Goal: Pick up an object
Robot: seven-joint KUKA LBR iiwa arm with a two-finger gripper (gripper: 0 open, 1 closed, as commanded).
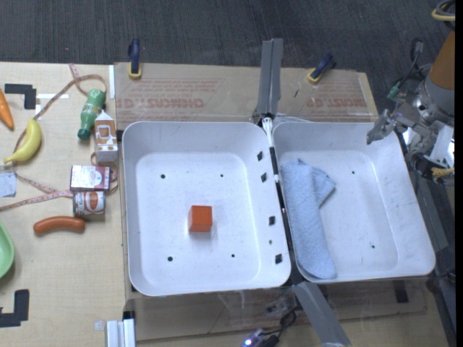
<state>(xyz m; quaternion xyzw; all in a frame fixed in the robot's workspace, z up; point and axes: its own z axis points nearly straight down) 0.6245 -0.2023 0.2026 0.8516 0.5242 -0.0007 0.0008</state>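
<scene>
Best done by swinging the pincer [381, 130], grip state impossible to tell, away from the cloth [309, 215], over the block [201, 219] left of that cloth, then dropping straight down, centred.

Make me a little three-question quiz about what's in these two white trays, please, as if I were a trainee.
1. True or false: the orange block lies in the left bin.
2. What lies in the right bin? A) a banana B) a light blue cloth C) a can
3. Fill in: the cloth lies along the right bin's ____ side.

Key: 1 true. 2 B. 3 left, next to the divider between the bins.
</scene>
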